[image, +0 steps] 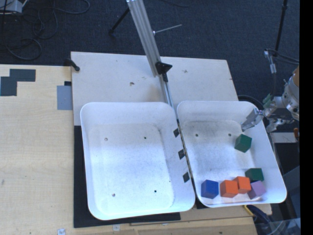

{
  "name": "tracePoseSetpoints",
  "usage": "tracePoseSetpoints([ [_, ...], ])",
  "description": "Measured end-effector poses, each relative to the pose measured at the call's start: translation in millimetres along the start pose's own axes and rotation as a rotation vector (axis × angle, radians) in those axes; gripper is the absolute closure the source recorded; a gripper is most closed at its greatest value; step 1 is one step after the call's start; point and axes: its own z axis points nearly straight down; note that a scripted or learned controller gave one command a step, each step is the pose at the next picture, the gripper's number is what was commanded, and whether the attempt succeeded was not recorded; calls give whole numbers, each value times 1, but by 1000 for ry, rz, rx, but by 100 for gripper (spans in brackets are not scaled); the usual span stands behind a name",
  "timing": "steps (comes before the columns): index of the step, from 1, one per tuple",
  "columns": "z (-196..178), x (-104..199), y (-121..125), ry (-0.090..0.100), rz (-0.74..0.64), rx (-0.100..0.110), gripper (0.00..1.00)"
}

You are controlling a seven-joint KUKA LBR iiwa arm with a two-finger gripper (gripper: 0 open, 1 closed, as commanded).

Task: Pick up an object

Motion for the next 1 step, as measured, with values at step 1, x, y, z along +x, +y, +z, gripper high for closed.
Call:
tracePoseSetpoints([
  [1,123,-21,-11,2,0,8,0],
])
